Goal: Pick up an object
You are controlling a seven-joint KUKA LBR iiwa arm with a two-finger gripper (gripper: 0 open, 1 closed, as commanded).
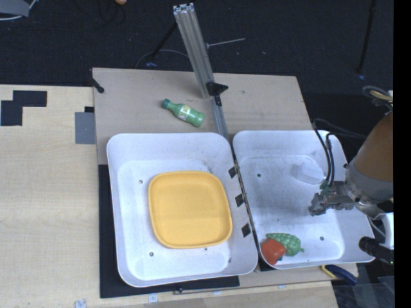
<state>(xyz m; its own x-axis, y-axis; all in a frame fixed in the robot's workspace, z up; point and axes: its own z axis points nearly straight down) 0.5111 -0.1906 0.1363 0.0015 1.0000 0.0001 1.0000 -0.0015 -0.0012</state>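
Observation:
A red and green toy vegetable lies at the front edge of the right bin. A clear plastic item rests near that bin's right side, hard to make out. My gripper hangs low over the right bin's right part, just below the clear item and up and to the right of the toy vegetable. Nothing shows between its fingers. A yellow square plate lies in the left bin.
A green bottle lies on the bench behind the left bin. A slanted aluminium bar rises from the bench's back middle. A black cable loops along the arm over the right bin's rim.

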